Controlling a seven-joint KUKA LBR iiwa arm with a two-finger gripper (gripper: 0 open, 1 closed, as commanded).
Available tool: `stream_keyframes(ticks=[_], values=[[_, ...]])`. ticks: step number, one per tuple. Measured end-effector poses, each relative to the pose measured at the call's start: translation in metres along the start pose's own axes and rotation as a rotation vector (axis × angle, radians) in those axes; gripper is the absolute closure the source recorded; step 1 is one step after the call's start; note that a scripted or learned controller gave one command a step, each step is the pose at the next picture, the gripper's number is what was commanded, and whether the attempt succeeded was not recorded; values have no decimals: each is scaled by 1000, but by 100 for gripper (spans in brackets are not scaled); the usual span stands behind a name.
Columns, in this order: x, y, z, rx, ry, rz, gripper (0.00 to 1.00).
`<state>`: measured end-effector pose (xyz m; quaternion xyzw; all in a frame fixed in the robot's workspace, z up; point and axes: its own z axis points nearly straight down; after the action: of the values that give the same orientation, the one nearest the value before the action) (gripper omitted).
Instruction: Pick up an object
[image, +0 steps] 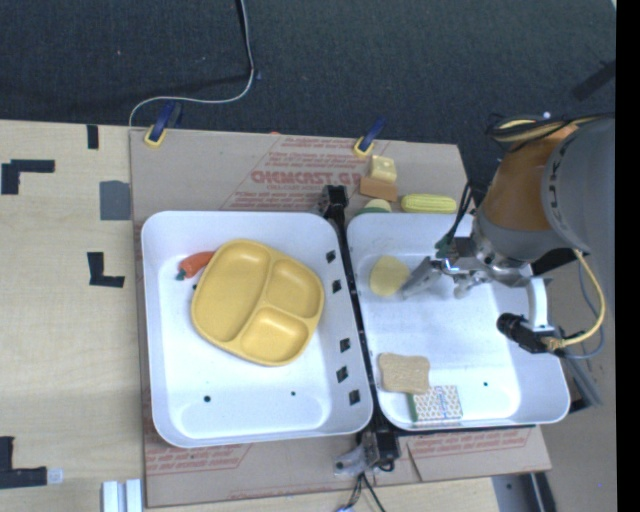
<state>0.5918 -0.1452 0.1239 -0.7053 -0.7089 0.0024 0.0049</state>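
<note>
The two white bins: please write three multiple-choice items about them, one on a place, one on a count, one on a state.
1. Where does the yellow divided plate lie?
A. left bin
B. right bin
C. on the cardboard behind the bins

2. How many compartments does the plate have?
A. two
B. three
C. five

3. What is the gripper doing?
A. lifting the slice of bread
B. clamped on the plate
C. low in the right bin beside the pale yellow object, nothing seen between its fingers

Answers: 1 A, it fills the left bin's middle; 2 B, ridges mark three sections; 3 C, the bread lies apart near the front.
</note>
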Motion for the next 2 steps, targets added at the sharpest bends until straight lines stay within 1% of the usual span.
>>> stream_keyframes(ticks=[1,2], values=[[52,31,42,-9,-4,-1,0],[47,67,39,-12,-4,2,0]])
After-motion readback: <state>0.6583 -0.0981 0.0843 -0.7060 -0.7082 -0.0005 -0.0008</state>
